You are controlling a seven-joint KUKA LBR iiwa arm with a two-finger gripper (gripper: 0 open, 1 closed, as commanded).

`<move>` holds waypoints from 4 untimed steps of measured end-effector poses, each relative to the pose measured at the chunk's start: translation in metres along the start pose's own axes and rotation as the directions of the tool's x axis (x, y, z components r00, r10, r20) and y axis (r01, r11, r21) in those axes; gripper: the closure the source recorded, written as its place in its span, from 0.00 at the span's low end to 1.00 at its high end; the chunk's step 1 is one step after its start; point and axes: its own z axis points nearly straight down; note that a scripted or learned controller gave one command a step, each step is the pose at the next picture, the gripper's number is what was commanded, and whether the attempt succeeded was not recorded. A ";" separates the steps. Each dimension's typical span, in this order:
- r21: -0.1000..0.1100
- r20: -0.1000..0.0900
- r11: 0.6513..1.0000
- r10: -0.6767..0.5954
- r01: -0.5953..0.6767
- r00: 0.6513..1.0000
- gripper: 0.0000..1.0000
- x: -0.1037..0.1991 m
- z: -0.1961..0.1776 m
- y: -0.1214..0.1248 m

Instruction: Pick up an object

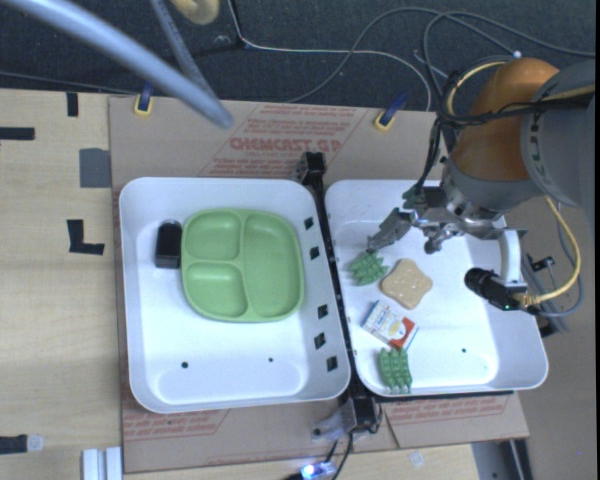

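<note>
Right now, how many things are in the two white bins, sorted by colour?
Green: 3, the divided plate, a small leafy toy and a bumpy toy
Black: 1, a small block
Tan: 1, a toast-like slice
White and red: 1, a small packet
Total: 6

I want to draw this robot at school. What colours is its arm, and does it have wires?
The arm is grey with a shiny orange band above the wrist. Its gripper is dark metal with thin fingers. Yellow and black cables loop around it.
</note>
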 end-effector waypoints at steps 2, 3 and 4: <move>-0.003 0.004 1.000 0.000 0.000 1.000 0.00 -0.007 0.098 -0.003; -0.009 0.004 1.000 0.000 0.000 1.000 1.00 -0.007 0.084 -0.001; -0.005 0.001 1.000 0.001 -0.001 1.000 1.00 -0.004 0.034 -0.010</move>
